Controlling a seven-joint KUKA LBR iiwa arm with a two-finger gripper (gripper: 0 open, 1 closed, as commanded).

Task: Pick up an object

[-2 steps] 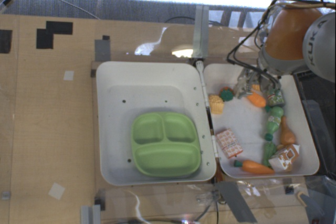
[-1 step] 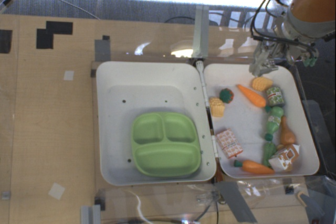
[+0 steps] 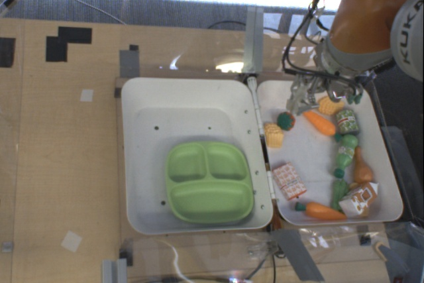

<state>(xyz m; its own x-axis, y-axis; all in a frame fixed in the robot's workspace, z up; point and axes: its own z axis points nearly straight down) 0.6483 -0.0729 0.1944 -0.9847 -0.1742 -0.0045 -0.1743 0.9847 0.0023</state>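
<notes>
Hanging low over the far end of the right bin, the hand sits just beyond the toys, its metal fingers pointing down toward the bin floor. From where I stand I cannot tell how wide it is set, and nothing shows between the fingers, so I would not call anything held. The arm leans in from the right with its orange band directly above the bin, which suits a straight drop onto whatever lies beneath.

All the pickable things are crowded into that right bin. Nearest the hand are a small dark green ball and an orange carrot, both just beside the fingertips, with a yellow corn piece a little nearer the dividing wall. A green bottle and other toys line the right wall, a red-and-white packet lies on open floor, and a second carrot rests along the near edge.

The left bin holds a green divided plate, likely waiting as a place to drop things. My guess is the ball or the near carrot is the target; the ball could easily roll away.
</notes>
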